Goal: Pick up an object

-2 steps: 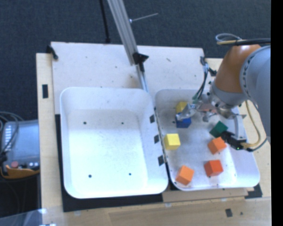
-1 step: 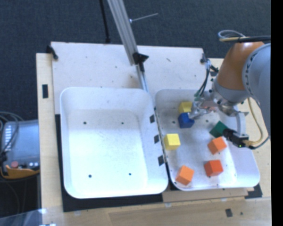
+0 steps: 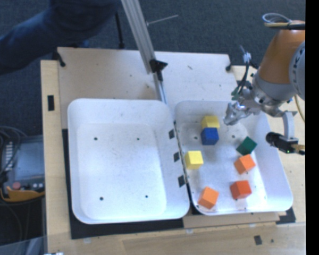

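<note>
Several small blocks lie in the right bin (image 3: pixel 274 190). A yellow block (image 3: pixel 210 122) touches a blue block (image 3: pixel 209 136) near the bin's back. Another yellow block (image 3: pixel 194 159) sits by the left wall. A green block (image 3: pixel 246 145) and an orange block (image 3: pixel 244 164) lie to the right. A red block (image 3: pixel 240 189) and a second orange block (image 3: pixel 208 197) rest near the front. My gripper (image 3: pixel 231 116) hangs over the bin's back part, just right of the upper yellow block, with nothing seen between its parts.
The left bin (image 3: pixel 122 158) sits beside the right one, sharing a divider with black clips (image 3: pixel 176 155). A slanted metal rail (image 3: pixel 141 31) rises from behind the bins. A black fixture (image 3: pixel 282 141) sticks out at the right bin's edge.
</note>
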Robot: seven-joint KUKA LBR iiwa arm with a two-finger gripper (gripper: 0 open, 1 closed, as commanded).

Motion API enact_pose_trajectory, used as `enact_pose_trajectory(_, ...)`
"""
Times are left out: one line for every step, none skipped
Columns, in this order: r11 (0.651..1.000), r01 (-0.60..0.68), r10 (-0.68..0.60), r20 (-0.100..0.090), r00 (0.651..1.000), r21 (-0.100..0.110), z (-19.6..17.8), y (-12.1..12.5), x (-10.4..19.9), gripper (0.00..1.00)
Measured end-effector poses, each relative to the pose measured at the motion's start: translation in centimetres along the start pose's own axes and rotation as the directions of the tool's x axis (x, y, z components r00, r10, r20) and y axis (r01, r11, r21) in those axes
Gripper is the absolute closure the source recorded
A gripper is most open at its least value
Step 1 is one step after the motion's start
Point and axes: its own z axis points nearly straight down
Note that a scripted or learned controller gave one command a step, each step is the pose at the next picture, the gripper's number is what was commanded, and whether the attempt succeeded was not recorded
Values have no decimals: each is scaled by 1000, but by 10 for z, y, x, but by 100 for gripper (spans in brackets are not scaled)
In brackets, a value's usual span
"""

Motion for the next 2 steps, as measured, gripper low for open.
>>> enact_pose_trajectory(1000,1,-1,-1,1000,1,-51,2,-2,100)
enact_pose_trajectory(1000,2,-2,-2,1000,8,-40,7,48,100)
